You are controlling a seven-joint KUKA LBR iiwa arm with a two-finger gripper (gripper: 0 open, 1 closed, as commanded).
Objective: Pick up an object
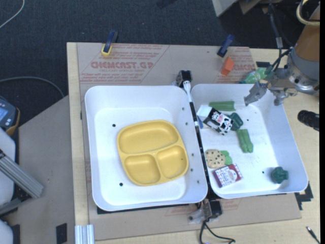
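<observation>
**armguy:** Zero picks so far, as far as I can judge. My claw (265, 94) is hanging over the back right corner of the right bin (293, 136), fingers spread apart, with nothing between them. So the grab itself hasn't happened yet; I'm up top and everything's still lying in the bin.

**binwatcher:** What's in there to go for?

**armguy:** A bunch of small stuff. Closest to me is a flat green piece (222, 105) near the back wall, a bit to the left of my fingers in the shot. Beside that sits a black and white cow toy (220, 121) with a dark green block (237, 121) touching its right side. A green pickle-looking thing (246, 140) lies in the middle. Toward the front there's a cookie (214, 158), a red packet (227, 176) just below it, and a dark green lump (279, 175) off alone in the front right corner.

**binwatcher:** And the left bin?

**armguy:** Just a yellow tray (152, 151) with three compartments, nothing in them. Well apart from me, so I doubt that's the target.

**binwatcher:** So what's left?

**armguy:** Basically everything: line up over one item, come down, close, lift. My guess is the flat green piece since it's nearest, but it's close to the wall, so a finger could clip the rim.
</observation>
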